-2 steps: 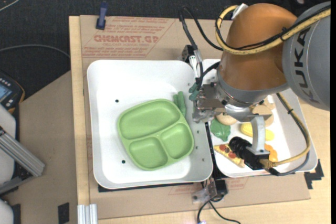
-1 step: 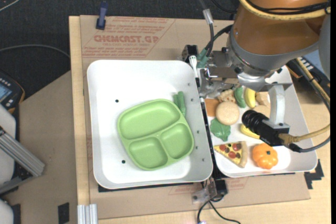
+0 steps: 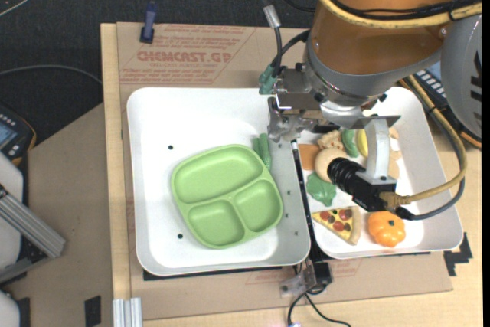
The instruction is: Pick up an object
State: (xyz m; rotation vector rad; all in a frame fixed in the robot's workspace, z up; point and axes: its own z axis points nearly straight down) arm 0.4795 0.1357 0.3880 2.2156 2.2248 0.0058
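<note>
- Nearest the lower edge of the frame, in the right bin (image 3: pixel 440 165), lay a pizza slice (image 3: pixel 337 222) with its tip toward the left. An orange toy fruit (image 3: pixel 385 228) sat just beside it on the right.
- Lower left of centre, a green plate (image 3: pixel 226 195) with three compartments lay flat in the left bin (image 3: pixel 153 126), alone there.
- Above the pizza slice, more small toy foods crowded the right bin, partly hidden under the arm.
- The claw (image 3: pixel 285 122) hung over the strip where the two bins meet, toward their upper end. The wrist hid it, so I could not tell how far open it was or whether it held anything.
- Judged from there, the toys lay down and right of the claw and the plate down and left. The toys looked the closer reach.
- Farthest off, the bench (image 3: pixel 191 50) carried a blue clip (image 3: pixel 148 23) at upper left.
</note>
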